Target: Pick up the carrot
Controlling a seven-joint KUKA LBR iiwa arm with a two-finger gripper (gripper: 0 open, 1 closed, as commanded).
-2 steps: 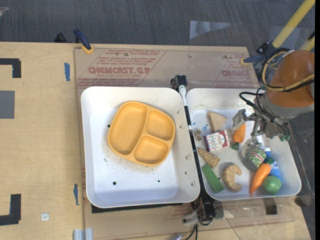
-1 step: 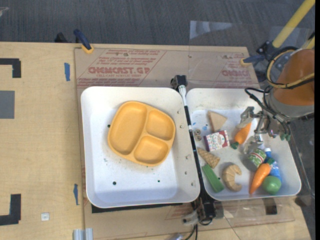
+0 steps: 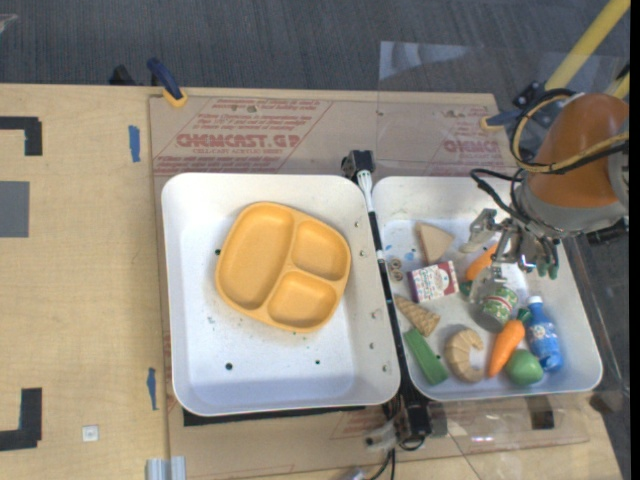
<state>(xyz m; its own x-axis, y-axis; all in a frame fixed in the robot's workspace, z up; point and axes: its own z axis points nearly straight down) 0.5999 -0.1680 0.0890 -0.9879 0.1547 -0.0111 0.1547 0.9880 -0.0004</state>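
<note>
**Carrot low in right bin, claw hanging over upper part**

Seen on the tabletop (image 3: pixel 80 268): two white bins side by side, left bin (image 3: pixel 185 308) at 9 o'clock of right bin (image 3: pixel 440 203).

In the left bin: a yellow divided plate (image 3: pixel 283 266), lying flat near the middle, shifted a little toward 12 o'clock.

In the right bin, toward 5 o'clock of its floor: the carrot (image 3: pixel 505 346), lying tilted, thick end up toward 1 o'clock, thin tip down toward 7 o'clock. Nothing resting on top of it.

Around the carrot:
- at 9 o'clock, just beside it, a tan bread piece (image 3: pixel 465 353)
- at 4 o'clock, pressed close to its lower half, a green round fruit (image 3: pixel 524 368)
- at 2 o'clock, just beside, a blue bottle (image 3: pixel 543 333)
- at 12 o'clock, near its thick end, a green can (image 3: pixel 497 303)

Farther toward 9 o'clock: a long green piece (image 3: pixel 427 358) by the bin's inner wall, a waffle cone (image 3: pixel 418 316) above it, then a small red and white carton (image 3: pixel 433 283) and a tan wedge (image 3: pixel 435 240).

At 2 o'clock of the right bin: the claw (image 3: pixel 508 253), hung under the grey arm and its orange band (image 3: pixel 580 148), above the can and next to a small orange item (image 3: pixel 480 263). Well apart from the carrot, at its 12 o'clock. Apart or together: cannot tell, too cluttered with cables and metal.
</note>
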